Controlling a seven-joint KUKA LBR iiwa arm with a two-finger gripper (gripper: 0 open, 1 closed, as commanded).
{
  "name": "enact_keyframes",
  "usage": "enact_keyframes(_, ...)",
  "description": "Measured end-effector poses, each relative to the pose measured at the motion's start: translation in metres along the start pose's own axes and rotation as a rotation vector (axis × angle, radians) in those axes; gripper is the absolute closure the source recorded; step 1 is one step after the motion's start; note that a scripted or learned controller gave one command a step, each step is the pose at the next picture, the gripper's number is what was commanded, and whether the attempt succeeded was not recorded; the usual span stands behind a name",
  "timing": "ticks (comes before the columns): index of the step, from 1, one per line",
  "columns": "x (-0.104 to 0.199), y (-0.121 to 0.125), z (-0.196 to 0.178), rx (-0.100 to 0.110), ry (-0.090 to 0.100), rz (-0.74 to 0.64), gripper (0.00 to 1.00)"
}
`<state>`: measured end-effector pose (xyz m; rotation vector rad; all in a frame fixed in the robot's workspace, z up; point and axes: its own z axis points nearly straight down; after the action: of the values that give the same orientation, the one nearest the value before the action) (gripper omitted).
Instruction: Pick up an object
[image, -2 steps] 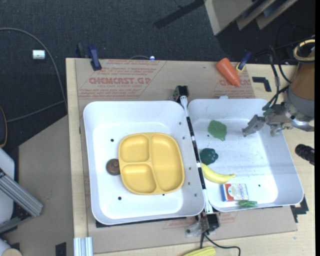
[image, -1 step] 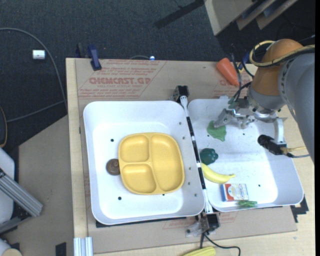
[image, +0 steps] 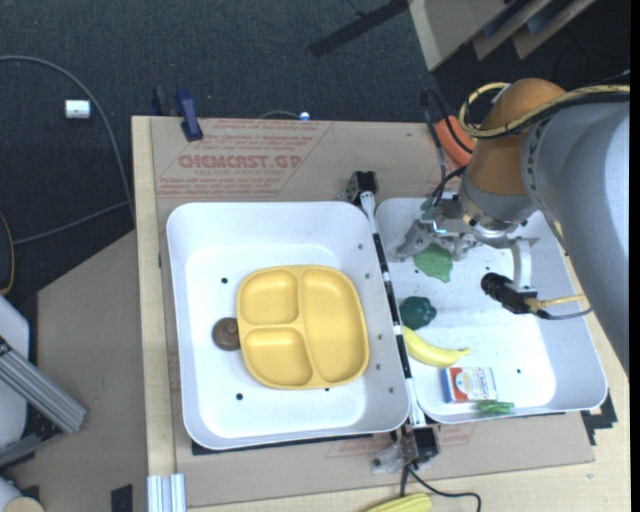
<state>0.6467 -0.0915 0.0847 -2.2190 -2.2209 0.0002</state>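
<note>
Left bin (image: 190, 300): a yellow divided plate (image: 300, 326) sits mid-floor, a small brown round object (image: 226, 333) touching its left edge. Both lie well left of the jaws, across the bin divider.

Right bin (image: 570, 370): the gripper (image: 440, 245) hangs low over the far-left corner, just above a light green leafy piece (image: 436, 263). Whether the jaws are spread or pressed together I cannot tell; the wrist body hides the tips, and nothing shows between them.

Nearer the camera than the jaws, in order: a dark green rounded object (image: 417, 311), a banana (image: 432, 350) lying against the divider, a small red-and-white box (image: 470, 383), a green sprig (image: 492, 406) at the near wall.

Judgement: the leafy piece is the likely target, directly beneath the jaws. It looks thin and flat, so the descent should go nearly to the bin floor, centred on it. The divider wall sits just left; keep clear of it. Lift straight up and confirm the piece rises.
</note>
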Motion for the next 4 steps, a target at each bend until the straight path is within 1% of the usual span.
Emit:
enact_keyframes(1, -0.006, 0.02, 0.0, -0.004, -0.003, -0.001, 0.0)
enact_keyframes(2, -0.008, -0.006, -0.004, 0.0, -0.001, 0.001, 0.0)
enact_keyframes(3, -0.007, -0.006, -0.014, -0.002, -0.002, 0.001, 1.0)
enact_keyframes(4, -0.007, -0.006, -0.014, -0.001, -0.002, 0.001, 0.0)
